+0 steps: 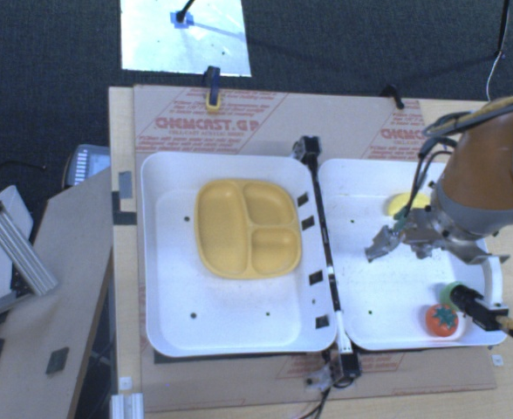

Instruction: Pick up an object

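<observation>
1. We see two white bins side by side on the table (265, 112); the left bin (165, 260) holds a yellow divided plate (246, 228).
2. In the right bin (361, 321), a yellow object (406, 203) lies near the far edge, partly hidden by the arm (492, 168).
3. An orange ball (442, 319) sits at the near right corner, a green object (453, 291) just behind it.
4. The end effector (380, 245) hangs over the right bin's middle; we cannot tell whether it is open or closed, and nothing shows between its tips.

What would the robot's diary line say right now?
gripper: over right bin, holding nothing seen | yellow tray: left bin | orange ball: right bin
</observation>
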You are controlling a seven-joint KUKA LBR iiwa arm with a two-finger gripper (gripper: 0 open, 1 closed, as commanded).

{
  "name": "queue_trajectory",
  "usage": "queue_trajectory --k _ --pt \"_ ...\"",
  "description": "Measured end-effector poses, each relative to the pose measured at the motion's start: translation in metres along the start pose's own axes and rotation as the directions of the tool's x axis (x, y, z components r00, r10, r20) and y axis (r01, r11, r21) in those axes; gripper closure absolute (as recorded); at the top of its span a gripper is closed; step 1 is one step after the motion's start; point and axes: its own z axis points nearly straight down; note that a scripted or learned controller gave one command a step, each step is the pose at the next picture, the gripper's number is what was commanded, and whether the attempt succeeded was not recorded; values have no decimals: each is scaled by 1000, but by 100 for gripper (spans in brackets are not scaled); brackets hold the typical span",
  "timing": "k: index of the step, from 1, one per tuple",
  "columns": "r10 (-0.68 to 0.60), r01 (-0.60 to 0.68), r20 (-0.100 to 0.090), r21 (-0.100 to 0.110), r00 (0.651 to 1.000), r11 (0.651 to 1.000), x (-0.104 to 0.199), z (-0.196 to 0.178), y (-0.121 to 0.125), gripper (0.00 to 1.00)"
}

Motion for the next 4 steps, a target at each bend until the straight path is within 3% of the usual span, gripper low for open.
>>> queue_trajectory --k 1,3,4 --pt "-2 2 1 -14 1000 1000 0 -7 3 0" --pt "0 0 1 -12 1000 1000 -3 94 10 0" --pt "0 0 1 -12 1000 1000 -2 107 11 0"
